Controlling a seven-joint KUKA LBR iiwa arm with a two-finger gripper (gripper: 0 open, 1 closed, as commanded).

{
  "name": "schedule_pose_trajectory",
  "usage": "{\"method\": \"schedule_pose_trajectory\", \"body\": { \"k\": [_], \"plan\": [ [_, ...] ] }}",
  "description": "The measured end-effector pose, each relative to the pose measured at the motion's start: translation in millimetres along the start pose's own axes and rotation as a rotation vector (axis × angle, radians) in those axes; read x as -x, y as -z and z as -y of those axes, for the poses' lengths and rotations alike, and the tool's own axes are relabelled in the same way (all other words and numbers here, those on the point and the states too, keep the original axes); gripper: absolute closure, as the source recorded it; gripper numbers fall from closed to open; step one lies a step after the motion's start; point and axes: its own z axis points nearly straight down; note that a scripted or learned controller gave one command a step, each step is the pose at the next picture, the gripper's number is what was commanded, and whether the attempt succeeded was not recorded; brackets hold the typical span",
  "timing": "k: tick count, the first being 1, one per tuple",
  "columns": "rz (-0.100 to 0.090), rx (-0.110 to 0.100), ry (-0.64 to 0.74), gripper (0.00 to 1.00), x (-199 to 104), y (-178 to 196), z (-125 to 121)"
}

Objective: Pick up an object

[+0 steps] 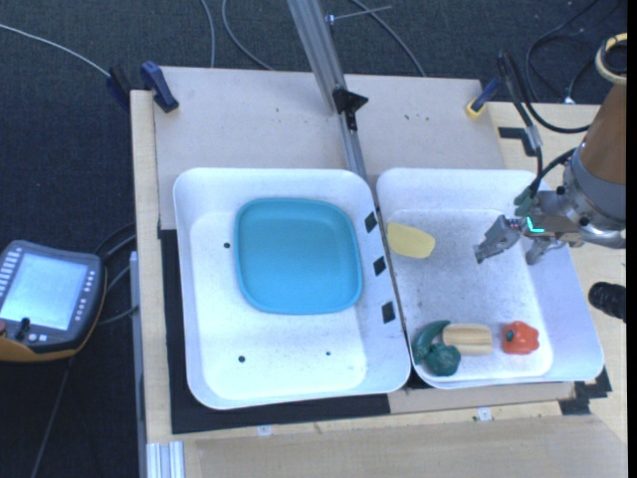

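The right bin (468, 192) holds a yellow slice-shaped piece (410, 240) near its left wall. Along its front edge lie a dark green object (435, 349), a tan block (468, 339) and a red pepper-like toy (519, 338). My gripper (513, 246) hangs over the right half of this bin, its two grey fingers spread apart and pointing down-left. Nothing sits between the fingers. The gripper is above and behind the red toy, well right of the yellow piece.
The left bin (199, 267) carries a blue square plate (299, 255). A metal pole (320, 43) slants down to the divider between the bins. A teach pendant (45, 297) lies off the bench at the left. Cables run along the bench's right side.
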Motion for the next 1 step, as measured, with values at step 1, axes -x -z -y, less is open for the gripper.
{"method": "schedule_pose_trajectory", "body": {
  "k": [1],
  "plan": [
    [0.0, 0.0, 0.0, 0.0, 0.0, -0.1, 0.0]
  ]
}}
